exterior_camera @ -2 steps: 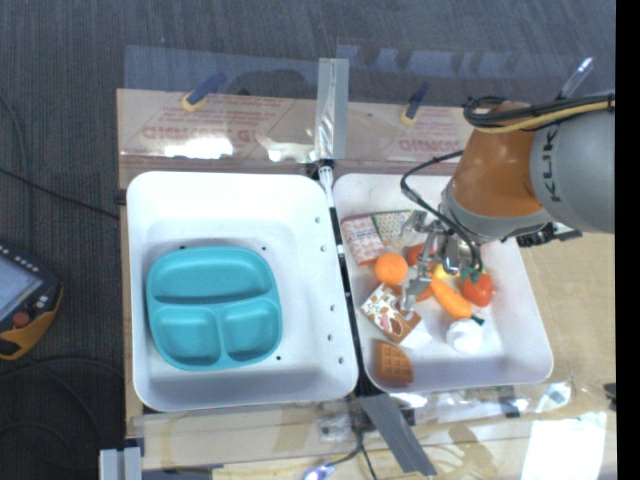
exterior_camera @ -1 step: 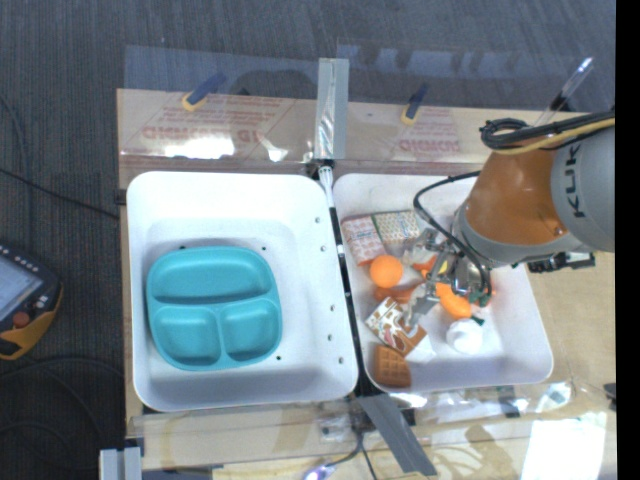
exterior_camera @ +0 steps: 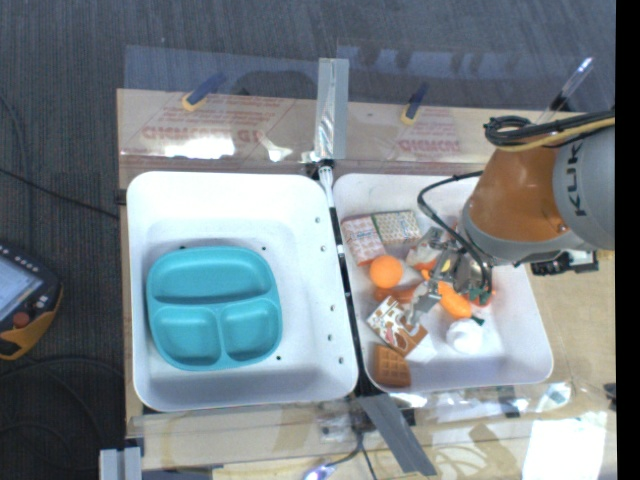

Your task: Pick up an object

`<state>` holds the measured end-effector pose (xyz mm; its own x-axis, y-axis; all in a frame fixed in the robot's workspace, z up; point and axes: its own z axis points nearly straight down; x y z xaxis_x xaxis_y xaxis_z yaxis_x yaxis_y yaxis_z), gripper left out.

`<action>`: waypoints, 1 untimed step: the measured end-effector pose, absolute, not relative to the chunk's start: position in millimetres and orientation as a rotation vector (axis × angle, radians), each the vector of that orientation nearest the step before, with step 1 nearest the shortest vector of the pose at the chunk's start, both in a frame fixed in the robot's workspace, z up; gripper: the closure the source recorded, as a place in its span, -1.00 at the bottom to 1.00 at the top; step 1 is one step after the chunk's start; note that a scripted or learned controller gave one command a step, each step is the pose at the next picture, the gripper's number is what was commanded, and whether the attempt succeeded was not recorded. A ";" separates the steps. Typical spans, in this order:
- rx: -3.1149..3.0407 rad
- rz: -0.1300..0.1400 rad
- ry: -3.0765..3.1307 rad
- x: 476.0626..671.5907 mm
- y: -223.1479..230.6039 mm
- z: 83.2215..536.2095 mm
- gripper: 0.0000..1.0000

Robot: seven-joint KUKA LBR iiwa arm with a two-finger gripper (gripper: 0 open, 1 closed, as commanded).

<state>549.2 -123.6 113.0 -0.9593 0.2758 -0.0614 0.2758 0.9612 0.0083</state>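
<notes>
The right bin holds several small items: an orange ball, a patterned packet, another printed packet, a brown waffle-like piece, an orange piece and a white piece. My gripper hangs low over the middle of this bin, just right of the orange ball and above the orange piece. The arm's orange band covers the bin's far right part. Whether anything sits between the fingers is hidden.
The left bin holds a teal divided tray. A metal divider post stands at the back between the bins. Black cables loop off the wrist. A handheld controller lies off the bench at left.
</notes>
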 end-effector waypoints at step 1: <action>0.598 -0.004 3.064 566.2 -107.2 90.9 -1.00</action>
<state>566.2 -107.2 90.9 -0.9263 0.3762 -0.0198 0.3762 0.9265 0.0014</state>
